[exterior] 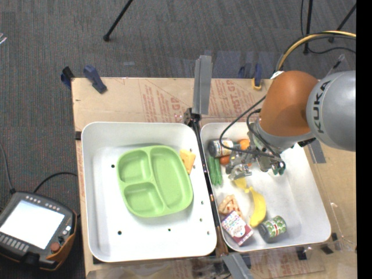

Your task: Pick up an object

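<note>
The gripper [244, 168] hangs low in the right bin [302, 208], near its left wall, just above the banana [256, 207]. Whether it grips anything, I cannot tell. Nothing looks lifted; the pick seems undone.

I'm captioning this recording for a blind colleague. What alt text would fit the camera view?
A grey and orange robot arm reaches from the right, its end effector low over the right bin above a banana, among a can, a snack packet and other small items. The left bin holds a green divided plate beside a yellow wedge.
</note>
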You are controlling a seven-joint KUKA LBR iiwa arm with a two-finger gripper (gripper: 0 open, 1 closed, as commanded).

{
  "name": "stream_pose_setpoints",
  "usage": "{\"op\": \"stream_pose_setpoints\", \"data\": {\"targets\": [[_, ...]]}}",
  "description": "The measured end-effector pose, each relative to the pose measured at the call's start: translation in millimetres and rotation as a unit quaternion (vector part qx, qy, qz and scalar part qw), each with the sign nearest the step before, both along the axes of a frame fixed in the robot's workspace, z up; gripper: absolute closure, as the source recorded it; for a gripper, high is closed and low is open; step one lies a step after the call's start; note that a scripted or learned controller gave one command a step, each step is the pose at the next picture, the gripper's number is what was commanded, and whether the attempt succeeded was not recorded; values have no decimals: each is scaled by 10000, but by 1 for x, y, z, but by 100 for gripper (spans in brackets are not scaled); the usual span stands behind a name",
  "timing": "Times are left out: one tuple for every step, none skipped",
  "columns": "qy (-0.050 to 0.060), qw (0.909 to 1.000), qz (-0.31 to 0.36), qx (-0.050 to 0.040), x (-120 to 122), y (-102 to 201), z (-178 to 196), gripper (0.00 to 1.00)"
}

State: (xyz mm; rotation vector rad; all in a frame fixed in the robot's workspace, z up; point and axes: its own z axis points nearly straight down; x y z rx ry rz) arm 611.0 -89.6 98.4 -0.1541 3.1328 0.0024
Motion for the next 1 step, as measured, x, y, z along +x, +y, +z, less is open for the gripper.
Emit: {"op": "stream_pose_setpoints", "data": {"targets": [[4,10000,7,1,0,1,0,0]]}}
